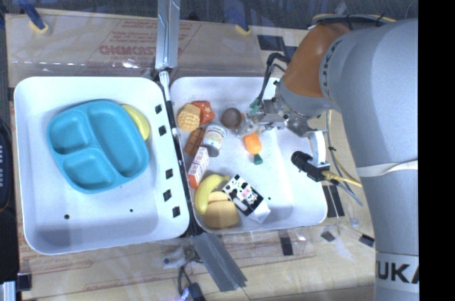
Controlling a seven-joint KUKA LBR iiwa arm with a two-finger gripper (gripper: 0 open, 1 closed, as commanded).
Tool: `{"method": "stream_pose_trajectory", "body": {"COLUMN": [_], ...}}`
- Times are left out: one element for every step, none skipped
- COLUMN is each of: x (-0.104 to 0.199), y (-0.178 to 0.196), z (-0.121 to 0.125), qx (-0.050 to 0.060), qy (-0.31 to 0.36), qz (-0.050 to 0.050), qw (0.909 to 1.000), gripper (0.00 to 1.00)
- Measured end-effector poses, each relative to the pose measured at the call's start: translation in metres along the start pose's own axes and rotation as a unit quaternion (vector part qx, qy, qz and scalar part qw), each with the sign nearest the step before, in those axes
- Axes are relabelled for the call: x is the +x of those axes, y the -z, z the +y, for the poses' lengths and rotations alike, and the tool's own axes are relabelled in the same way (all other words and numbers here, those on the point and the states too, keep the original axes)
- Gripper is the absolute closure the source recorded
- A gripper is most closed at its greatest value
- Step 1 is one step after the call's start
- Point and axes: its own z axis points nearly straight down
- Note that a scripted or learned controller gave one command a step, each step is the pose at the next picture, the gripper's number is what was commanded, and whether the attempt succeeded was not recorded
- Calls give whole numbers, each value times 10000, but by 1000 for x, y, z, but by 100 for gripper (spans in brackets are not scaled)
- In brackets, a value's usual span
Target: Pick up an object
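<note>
My grey arm [377, 122], the biggest thing in view, reaches in from the right over a table [85, 36] that carries two shallow white bins side by side. An orange band sits just above my wrist.

The left bin [43, 221] holds a blue divided plate [98, 144] with a yellow piece [141, 122] tucked against its right edge.

The right bin [298, 210] holds the small things. Near its front edge lie a banana [206, 189], a tan rounded piece [220, 215] and a black-and-white patterned carton [245, 198]. Along the left side are a slim red box [199, 166], a small jar [215, 138], and a waffle-like biscuit [188, 117] against an orange packet [204, 109]. Near the back sits a brown ball [232, 117]. Just right of it, in the middle of the bin, lies a small orange carrot [252, 144] with a green tip.

My pincer [264, 116] hangs low over the back of the right bin, between the brown ball and the carrot, close to both. I cannot tell how far it is open, and I see nothing held in it.

The carrot looks like the nearest thing to take. I judge it to be a light, stiff plastic toy, smooth and tapered, so it may slip or roll. I would close across its thick orange middle, not the narrow green end.
</note>
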Motion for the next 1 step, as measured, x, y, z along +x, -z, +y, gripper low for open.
{"method": "stream_pose_trajectory", "body": {"x": [80], "y": [133], "z": [-22], "qx": [-65], "qy": [-38], "qz": [-1], "qw": [10000], "gripper": [100]}}
